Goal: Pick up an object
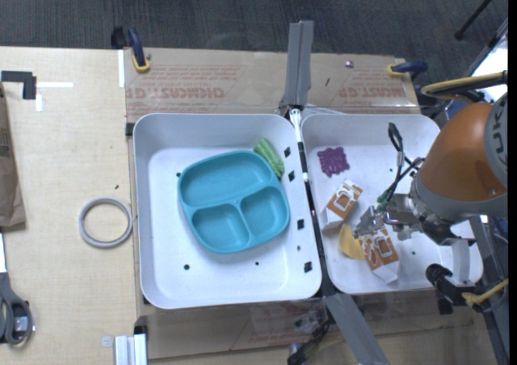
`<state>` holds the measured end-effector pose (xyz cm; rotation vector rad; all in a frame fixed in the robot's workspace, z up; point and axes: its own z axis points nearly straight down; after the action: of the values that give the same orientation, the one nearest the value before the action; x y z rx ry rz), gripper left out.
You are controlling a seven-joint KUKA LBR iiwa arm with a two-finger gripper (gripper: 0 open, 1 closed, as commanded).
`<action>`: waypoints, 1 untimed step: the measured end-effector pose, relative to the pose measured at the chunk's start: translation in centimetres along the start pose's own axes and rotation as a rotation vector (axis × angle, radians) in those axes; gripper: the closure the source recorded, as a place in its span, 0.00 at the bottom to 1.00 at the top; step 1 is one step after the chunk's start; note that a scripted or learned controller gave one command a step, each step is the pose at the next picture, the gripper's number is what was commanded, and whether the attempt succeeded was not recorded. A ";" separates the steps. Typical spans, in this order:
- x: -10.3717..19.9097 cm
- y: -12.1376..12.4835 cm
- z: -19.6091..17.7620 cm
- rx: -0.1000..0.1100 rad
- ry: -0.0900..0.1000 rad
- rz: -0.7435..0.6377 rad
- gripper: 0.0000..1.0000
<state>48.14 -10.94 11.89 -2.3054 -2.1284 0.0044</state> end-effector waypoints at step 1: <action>1.2 -0.6 2.8 -0.001 0.000 0.009 0.00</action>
<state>47.64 -9.72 9.05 -2.3150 -2.1188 0.0039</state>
